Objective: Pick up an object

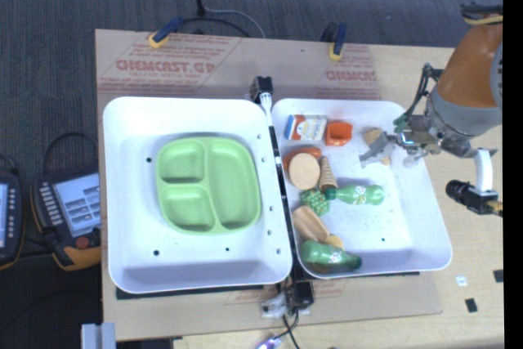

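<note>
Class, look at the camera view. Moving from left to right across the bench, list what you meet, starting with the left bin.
Left bin → green divided plate → right bin → green bottle → gripper → arm.

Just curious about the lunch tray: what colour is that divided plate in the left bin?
Light green. The plate shows clearly in the camera view.

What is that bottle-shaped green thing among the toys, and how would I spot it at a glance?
Look at the right-hand white bin, the one crowded with toy food. Near its middle a small green bottle lies on its side, just right of the brown cone. It is the bright green piece with white markings, paler than the dark green toy at the bin's near edge.
</note>
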You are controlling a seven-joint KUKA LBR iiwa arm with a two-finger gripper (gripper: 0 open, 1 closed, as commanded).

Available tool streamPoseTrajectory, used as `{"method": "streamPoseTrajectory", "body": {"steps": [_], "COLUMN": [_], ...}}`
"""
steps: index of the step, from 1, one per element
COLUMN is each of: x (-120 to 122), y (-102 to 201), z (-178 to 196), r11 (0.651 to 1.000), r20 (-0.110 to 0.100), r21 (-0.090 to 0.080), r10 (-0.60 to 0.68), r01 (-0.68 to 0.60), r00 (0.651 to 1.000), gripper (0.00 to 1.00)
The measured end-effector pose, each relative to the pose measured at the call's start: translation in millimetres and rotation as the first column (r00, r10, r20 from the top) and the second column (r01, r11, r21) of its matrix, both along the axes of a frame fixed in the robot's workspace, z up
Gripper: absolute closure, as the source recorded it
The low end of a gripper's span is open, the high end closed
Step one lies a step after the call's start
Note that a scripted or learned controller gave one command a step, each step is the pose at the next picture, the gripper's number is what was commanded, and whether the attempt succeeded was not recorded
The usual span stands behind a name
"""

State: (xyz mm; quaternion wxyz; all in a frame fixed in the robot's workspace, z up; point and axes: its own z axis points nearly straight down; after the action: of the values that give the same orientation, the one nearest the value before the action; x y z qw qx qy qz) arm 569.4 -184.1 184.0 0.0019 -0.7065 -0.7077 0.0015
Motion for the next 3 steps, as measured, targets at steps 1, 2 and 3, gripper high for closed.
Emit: {"method": "streamPoseTrajectory", "body": {"steps": [1, 2, 3], "x": [-3, 75, 9], "y": [75, 68, 42], "z": [-93, -97, -96], "r11": [0.999, 1.0, 0.999], "r20": [0.004, 0.013, 0.015], "r21": [-0.002, -0.004, -0.005], "r10": [0.049, 0.017, -0.032], "r01": [-0.049, -0.017, 0.032], "r00": [0.999, 1.0, 0.999], "gripper": [0.0, 0.0, 0.0]}}
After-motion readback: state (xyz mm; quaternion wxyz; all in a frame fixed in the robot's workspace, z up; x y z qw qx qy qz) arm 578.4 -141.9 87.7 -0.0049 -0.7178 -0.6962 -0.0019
